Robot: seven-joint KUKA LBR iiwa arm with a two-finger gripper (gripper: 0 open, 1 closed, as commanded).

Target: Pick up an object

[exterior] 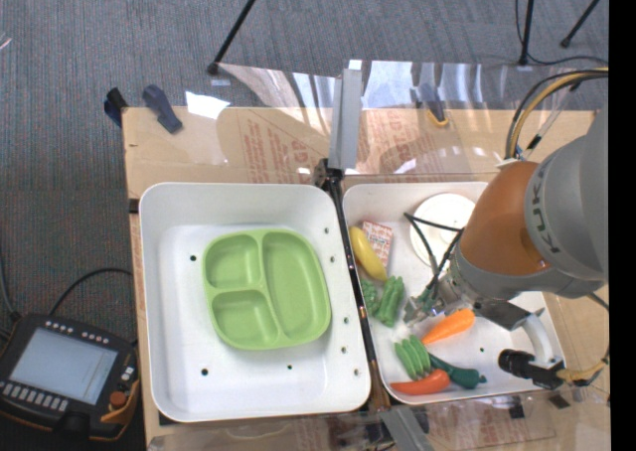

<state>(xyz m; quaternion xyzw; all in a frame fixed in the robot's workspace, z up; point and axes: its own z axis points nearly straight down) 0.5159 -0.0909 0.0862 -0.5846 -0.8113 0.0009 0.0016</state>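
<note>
The arm [542, 230] reaches in over the right bin [475, 391]. Its jaws [425, 302] point down at the toy food there. They are small and partly hidden under the wrist, so I cannot tell if they are wide or squeezed. Nothing can be seen held between them.

An orange carrot [450, 325] lies just beside the jaws, on the side closer to the front of the right bin. It is long, bright and pointed. On the other side of the jaws, toward the left bin, lie some green pea pods [389, 300]. A yellow banana [369, 253] sits past those, near the wall between the bins, and a small red and white packet [379, 236] lies just beside it. More green pods [412, 355] lie in front of the carrot. A red pepper with a green stem [427, 382] lies along the front wall of the right bin. A white round plate [444, 216] lies at the back, partly under the arm.

The left bin [169, 221] holds a green tray [266, 288] with three parts. Both bins stand on the brown worktop [248, 146].
</note>
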